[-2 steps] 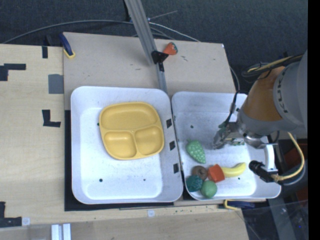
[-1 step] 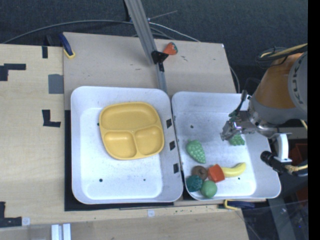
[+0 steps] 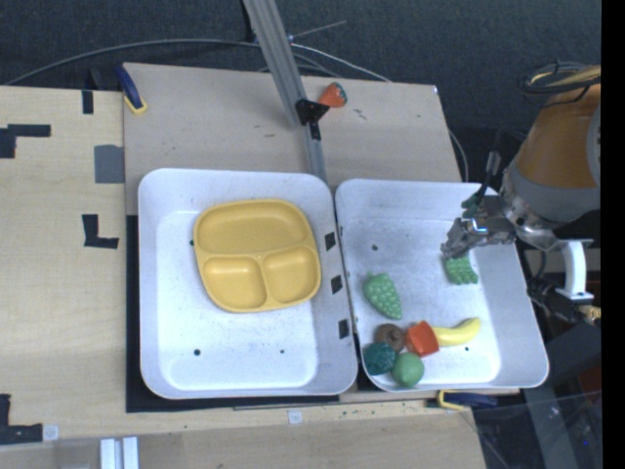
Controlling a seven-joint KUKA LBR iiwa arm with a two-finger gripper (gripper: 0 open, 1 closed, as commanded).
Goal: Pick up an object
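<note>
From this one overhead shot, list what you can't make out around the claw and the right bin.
- Claw, camera view: too small and blurred to tell its fingers' state, or whether it touches the green toy just below it.
- Arm: cut off by the right edge.
- Pile in the right bin near corner: the brown piece and teal piece overlap neighbours; too small to identify.

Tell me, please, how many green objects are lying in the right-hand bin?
4. Green grapes near the bin's middle-left; a small green piece just below the gripper; a teal item and a green ball in the near-left cluster. More might hide under that cluster.
</note>
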